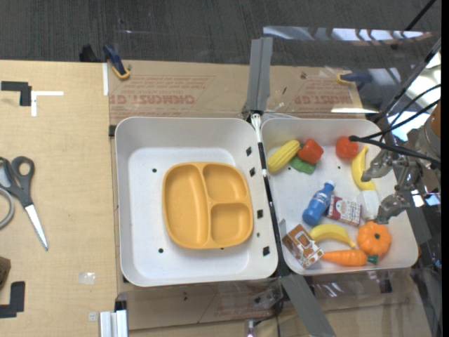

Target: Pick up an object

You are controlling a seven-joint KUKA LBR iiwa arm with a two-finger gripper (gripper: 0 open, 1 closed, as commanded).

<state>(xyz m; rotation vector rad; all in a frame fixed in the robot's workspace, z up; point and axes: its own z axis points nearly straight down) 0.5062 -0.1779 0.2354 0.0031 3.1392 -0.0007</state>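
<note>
Objects crowd the right bin (414, 255): corn (283, 154) at 11 o'clock, blue bottle (318, 203) centre, carrot (345, 258) and pumpkin (374, 238) at 5 o'clock. Gripper (385, 186) hangs at the bin's 3 o'clock edge, fingers spread, pinching nothing, beside a banana (360, 168). Yellow divided plate (208, 204) sits in the left bin (133, 188).
</note>
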